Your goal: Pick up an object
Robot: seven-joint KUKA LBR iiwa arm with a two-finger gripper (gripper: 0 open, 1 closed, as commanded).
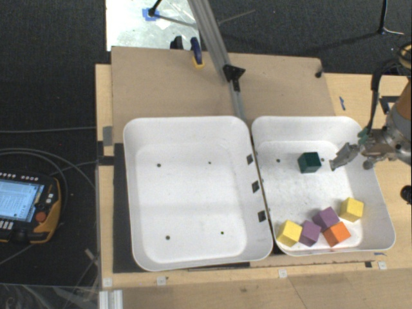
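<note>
In the right bin (370,192) a dark green cube (309,162) stands alone near the middle. Along the bin's front edge lies a cluster of cubes: a yellow cube (352,208), a purple cube (327,217), an orange cube (337,233), a second purple cube (309,232) and a second yellow cube (290,232). My gripper (347,158) reaches in over the right bin's right side, just to the right of the green cube and apart from it. Nothing shows in its grasp.
The left bin (138,172) adjoins the right one along a shared rim with black clips (255,186). A slanted grey pole (215,40) crosses the back of the bench. A teach pendant (26,201) lies on the floor at the left.
</note>
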